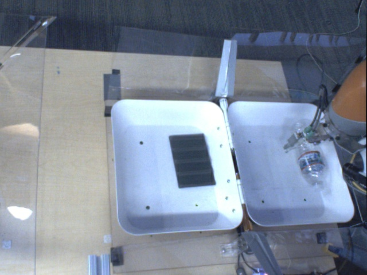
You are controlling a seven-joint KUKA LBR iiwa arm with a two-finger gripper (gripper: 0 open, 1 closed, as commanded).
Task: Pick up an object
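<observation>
A: What's on the left?
B: The left bin (166,119) on the bench (57,153) holds a dark ribbed pad (192,160) lying flat near its middle

A: And the right bin (264,171)?
B: A small clear bottle (312,165) lies toward its right side, on the bin floor – apart from the pad

A: The hand (299,137)?
B: Just above the bottle in the view – nothing sits between its fingers, and how wide it stands I cannot tell

Pale wooden bench (63,153) under clear glare-streaked sheeting, dark grey carpet floor (143,4) beyond its far edge.
</observation>
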